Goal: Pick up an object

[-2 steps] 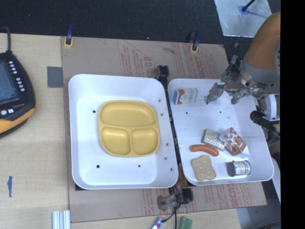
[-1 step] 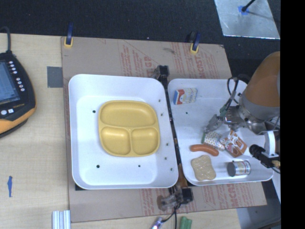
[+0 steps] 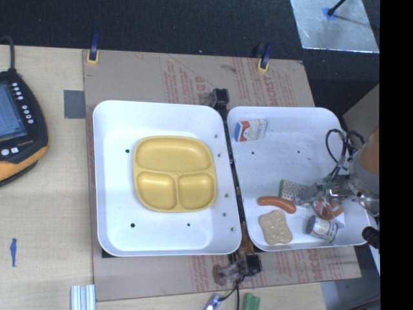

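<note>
Low in the right-hand shallow white bin, the metal two-finger hand reaches in from the right edge of the camera view, its tip among the cluster of small things near that bin's front. Whether it is spread or closed cannot be told from this angle; nothing is plainly seen clamped in it.

Touching or just under its tip lies a small red-and-white curled item, too blurred to name. Just left sits a small greenish speckled scrap, and below that an orange-red sausage-shaped toy, the likeliest target. Its long axis runs roughly left to right, tilting slightly down toward the right, so the near end points at the hand. A tan toast-shaped piece lies just in front of it, and a small printed can rests on its side near the front right corner. A red-and-white carton lies well apart at the back.

The left white bin holds a yellow divided plate, probably the drop side.
</note>
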